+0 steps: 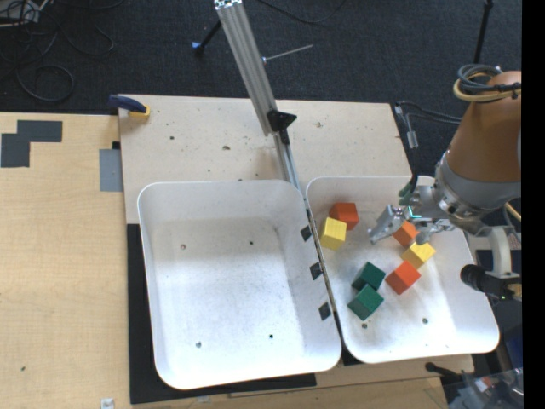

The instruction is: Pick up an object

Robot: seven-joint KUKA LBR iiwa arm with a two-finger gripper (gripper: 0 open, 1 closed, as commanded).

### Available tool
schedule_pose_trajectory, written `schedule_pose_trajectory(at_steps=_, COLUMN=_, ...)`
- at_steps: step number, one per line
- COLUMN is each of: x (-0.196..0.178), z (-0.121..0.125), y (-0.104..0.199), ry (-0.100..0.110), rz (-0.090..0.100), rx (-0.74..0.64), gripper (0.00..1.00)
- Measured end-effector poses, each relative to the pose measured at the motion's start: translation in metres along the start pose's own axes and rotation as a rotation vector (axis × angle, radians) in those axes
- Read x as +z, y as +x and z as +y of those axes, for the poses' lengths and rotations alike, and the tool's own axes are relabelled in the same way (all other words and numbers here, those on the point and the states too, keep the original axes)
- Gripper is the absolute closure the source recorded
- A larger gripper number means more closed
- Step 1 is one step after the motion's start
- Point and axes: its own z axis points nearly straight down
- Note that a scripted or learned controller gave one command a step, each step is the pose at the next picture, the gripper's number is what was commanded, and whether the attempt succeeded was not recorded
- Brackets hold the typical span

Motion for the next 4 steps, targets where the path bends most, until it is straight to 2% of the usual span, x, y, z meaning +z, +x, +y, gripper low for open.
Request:
schedule_pose_trajectory(at_steps=1, x=-0.002, z=0.001, y=-0.002, ry=-0.005, rz=-0.001, rx=0.004, gripper=0.00)
schedule_pose_trajectory(at_steps=2, x=0.043, z=0.005, y=-0.003, ry=0.000, rz=-0.001, rx=0.003, gripper=0.00)
schedule_pose_trajectory(at_steps=3, x=0.107, z=0.008, y=-0.001, ry=0.002, rz=0.000, rx=0.003, gripper=0.00)
schedule_pose_trajectory(at_steps=4, x=0.144, z=0.009, y=0.000, ry=-0.007, rz=-0.001, rx=0.005, gripper=0.00)
